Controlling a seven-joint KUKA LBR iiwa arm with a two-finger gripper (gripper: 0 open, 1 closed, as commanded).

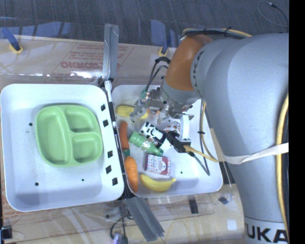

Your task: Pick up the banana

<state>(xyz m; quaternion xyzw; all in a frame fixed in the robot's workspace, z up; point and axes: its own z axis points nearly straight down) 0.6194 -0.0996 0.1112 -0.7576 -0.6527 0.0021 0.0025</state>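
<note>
Currently the banana (156, 183) lies at the right bin's (206, 179) near edge, beside the carrot (131, 173) — gripper (160, 117) hovers well apart up the bin, grip state unreadable — so bring it down and straddle the curve's middle.

The grey arm (244, 100) reaches in from the right, orange-banded wrist (185, 65) angled downward.

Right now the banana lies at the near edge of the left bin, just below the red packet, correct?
Not quite: the camera view shows the banana at the near edge of the right bin, just below the red packet. The left bin holds the green tray.
</note>
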